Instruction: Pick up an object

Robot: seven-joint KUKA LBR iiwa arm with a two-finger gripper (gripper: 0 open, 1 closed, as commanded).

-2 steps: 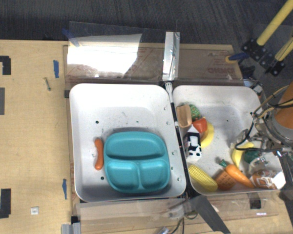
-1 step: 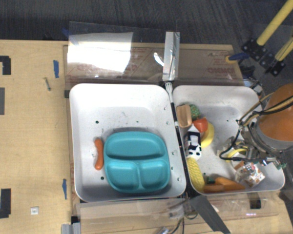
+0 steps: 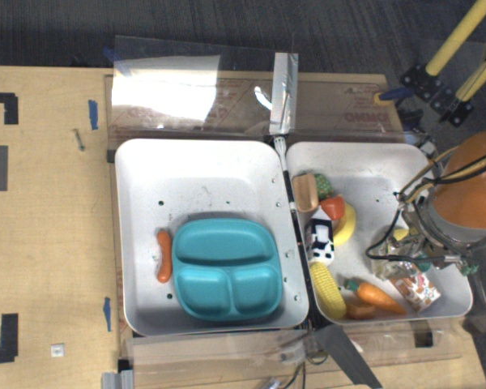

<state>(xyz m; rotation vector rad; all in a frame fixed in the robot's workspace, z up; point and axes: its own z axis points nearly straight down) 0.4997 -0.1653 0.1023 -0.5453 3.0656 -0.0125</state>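
Two white bins sit side by side on the worktop. The left bin (image 3: 138,177) holds a teal tray (image 3: 225,267) with a sausage (image 3: 164,255) just left of it. The right bin (image 3: 364,168) holds a corn cob (image 3: 327,290), a carrot (image 3: 374,295), a black-and-white toy (image 3: 321,243), a tomato (image 3: 333,208), a banana (image 3: 345,225) and a wrapped packet (image 3: 415,288). The arm (image 3: 468,193) enters from the right, orange band uppermost, wrist lowered over the right bin's right side. The tool (image 3: 409,254) hangs just above the packet, cables around it; whether it is released or clenched cannot be told.
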